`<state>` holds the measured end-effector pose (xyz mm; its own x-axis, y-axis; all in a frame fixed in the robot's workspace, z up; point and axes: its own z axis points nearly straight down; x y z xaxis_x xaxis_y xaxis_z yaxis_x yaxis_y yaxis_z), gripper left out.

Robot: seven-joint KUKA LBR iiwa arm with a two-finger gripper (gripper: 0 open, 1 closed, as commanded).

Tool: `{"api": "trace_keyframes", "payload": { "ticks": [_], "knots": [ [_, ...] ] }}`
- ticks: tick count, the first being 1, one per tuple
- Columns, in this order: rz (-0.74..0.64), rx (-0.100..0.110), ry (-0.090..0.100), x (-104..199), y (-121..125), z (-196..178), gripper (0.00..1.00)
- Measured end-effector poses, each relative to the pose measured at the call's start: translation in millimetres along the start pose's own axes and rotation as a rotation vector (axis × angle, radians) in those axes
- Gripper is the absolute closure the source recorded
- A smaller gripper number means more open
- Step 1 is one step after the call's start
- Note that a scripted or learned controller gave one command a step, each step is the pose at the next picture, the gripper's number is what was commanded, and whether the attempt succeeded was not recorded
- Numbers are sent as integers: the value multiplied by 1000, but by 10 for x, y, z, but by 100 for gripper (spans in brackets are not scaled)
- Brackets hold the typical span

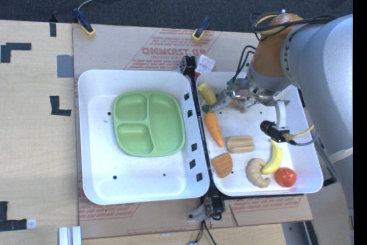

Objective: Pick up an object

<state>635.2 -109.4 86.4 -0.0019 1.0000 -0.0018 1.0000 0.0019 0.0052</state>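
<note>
The right bin (304, 181) holds several toy foods. A yellow piece (206, 93) lies at its upper left, with an orange carrot (214, 128) just below it. Further down are a tan bread block (240, 144), a brown waffle piece (222, 164), a beige lumpy piece (256, 172), a banana (274, 157) and a red tomato (285, 177). My gripper (232, 99) hangs low over the bin's upper part, just right of the yellow piece and above the carrot's top end. I see nothing held in it.
The left bin (97, 181) carries a green divided plate (149, 123). A black divider with clips (195, 123) runs between the bins. The grey arm (321, 66) covers the right bin's upper right corner. Cardboard and yellow clamps (200, 31) lie behind.
</note>
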Motion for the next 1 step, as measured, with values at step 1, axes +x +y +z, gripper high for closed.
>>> {"api": "trace_keyframes", "payload": {
  "ticks": [1],
  "knots": [
    [1,30,8,-108,291,33,0]
  ]
}}
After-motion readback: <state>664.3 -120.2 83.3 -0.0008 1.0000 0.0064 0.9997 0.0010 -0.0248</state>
